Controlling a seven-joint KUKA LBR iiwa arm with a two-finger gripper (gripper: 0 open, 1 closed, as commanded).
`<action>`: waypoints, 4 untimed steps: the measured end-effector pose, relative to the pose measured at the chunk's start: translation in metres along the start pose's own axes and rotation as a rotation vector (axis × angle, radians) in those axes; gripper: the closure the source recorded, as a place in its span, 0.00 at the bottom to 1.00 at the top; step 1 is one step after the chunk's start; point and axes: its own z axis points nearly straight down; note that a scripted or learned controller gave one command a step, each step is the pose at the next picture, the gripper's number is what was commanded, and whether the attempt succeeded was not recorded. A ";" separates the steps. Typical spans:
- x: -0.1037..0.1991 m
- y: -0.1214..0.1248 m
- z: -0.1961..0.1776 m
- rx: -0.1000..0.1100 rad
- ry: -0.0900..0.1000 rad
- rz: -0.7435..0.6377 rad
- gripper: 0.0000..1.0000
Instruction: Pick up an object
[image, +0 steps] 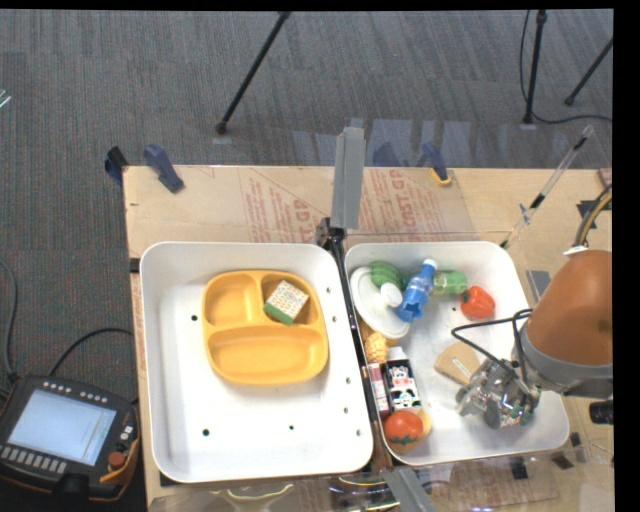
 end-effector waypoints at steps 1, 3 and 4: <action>0.016 0.022 0.000 0.002 0.000 0.491 1.00; -0.010 0.018 0.000 0.001 0.000 -0.056 1.00; -0.052 -0.009 -0.042 0.001 -0.006 -0.203 1.00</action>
